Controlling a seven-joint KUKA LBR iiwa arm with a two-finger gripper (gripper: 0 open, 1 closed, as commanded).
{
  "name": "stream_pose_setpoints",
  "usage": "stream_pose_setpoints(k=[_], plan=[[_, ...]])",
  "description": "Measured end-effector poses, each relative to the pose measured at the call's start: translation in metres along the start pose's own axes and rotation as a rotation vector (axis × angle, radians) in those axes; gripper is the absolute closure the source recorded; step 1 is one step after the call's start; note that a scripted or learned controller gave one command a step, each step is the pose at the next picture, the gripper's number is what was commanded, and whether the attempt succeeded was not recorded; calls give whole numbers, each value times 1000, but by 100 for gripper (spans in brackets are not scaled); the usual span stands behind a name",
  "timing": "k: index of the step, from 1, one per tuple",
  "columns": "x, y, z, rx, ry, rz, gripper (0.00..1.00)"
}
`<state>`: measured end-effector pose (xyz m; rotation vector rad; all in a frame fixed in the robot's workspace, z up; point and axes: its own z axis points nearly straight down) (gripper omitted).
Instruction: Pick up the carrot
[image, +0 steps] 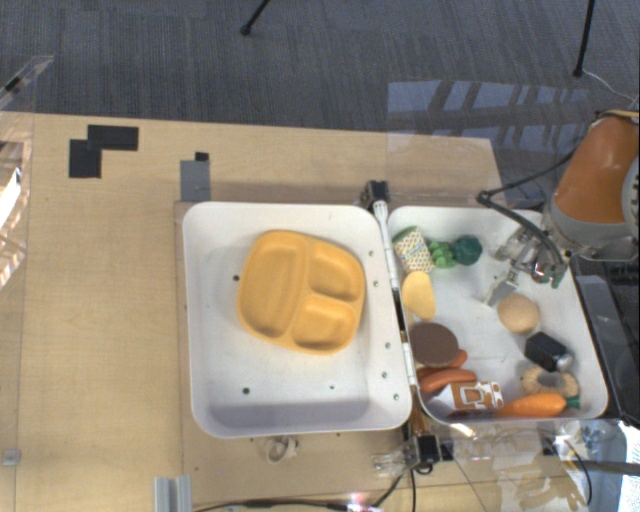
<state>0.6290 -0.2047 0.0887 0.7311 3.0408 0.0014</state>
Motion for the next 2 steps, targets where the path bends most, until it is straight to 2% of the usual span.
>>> stream_pose_setpoints(k=[1,2], plan=[[40,-20,-1,0,-1,-106,0],[40,-21,-2,0,-1,-441,0]])
